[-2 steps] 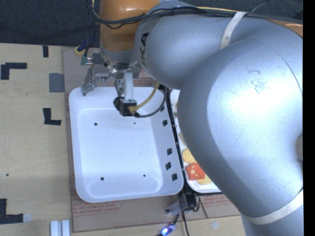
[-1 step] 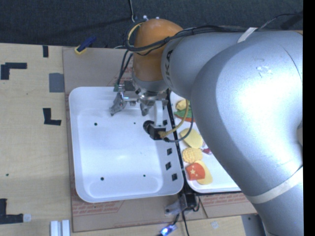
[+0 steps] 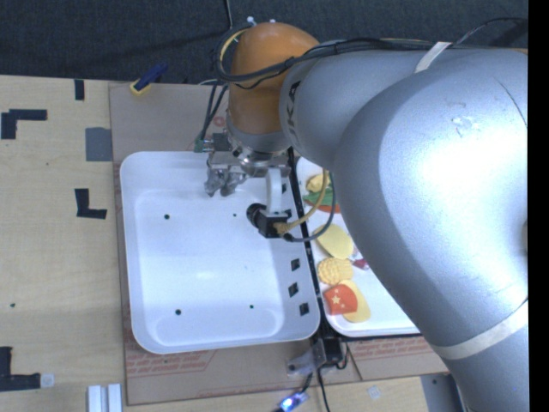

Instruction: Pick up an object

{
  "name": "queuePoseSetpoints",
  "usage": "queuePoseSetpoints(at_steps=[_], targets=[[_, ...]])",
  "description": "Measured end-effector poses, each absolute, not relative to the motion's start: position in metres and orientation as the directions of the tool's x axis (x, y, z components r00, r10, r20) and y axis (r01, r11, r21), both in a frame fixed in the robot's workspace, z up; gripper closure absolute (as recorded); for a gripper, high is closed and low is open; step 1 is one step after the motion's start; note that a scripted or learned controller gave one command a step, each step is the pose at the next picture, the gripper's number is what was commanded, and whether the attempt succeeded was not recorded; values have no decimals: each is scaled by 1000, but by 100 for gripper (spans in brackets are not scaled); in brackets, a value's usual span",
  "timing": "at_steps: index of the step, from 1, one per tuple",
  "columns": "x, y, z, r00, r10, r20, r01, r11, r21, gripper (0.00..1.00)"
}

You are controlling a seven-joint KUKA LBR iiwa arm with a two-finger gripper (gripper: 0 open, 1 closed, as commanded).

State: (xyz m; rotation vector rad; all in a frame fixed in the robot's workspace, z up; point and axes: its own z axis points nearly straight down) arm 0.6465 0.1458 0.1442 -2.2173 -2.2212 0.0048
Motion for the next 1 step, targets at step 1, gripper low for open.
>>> queuePoseSetpoints(at_steps=[1], targets=[[669, 182, 221, -5, 1000, 3, 1000, 5, 5, 100]])
